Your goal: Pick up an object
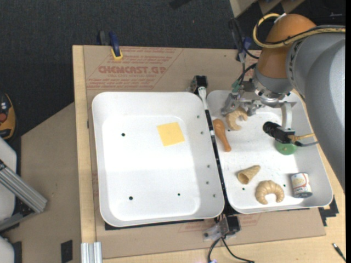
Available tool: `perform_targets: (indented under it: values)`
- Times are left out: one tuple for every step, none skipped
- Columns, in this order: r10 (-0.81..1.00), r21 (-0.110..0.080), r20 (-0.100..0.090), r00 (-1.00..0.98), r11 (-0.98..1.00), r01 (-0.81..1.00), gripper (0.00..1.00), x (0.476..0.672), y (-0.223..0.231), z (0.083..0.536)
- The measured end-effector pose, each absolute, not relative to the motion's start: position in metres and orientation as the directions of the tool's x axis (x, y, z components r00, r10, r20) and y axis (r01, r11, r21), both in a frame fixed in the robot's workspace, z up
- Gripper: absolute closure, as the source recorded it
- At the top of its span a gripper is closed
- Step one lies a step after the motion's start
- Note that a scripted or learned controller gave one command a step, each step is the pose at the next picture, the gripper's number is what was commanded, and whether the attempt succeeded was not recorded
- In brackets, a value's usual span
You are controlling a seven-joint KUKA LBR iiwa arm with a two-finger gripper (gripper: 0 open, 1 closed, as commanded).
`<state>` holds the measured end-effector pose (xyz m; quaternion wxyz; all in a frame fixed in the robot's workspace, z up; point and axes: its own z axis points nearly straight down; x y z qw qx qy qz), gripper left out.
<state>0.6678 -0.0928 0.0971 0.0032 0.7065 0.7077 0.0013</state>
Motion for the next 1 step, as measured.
perform_targets:
  values:
    - [1.000,0.000,0.004,-0.006,0.006,1.000,1.00,0.6016,-0.0159,0.1904]
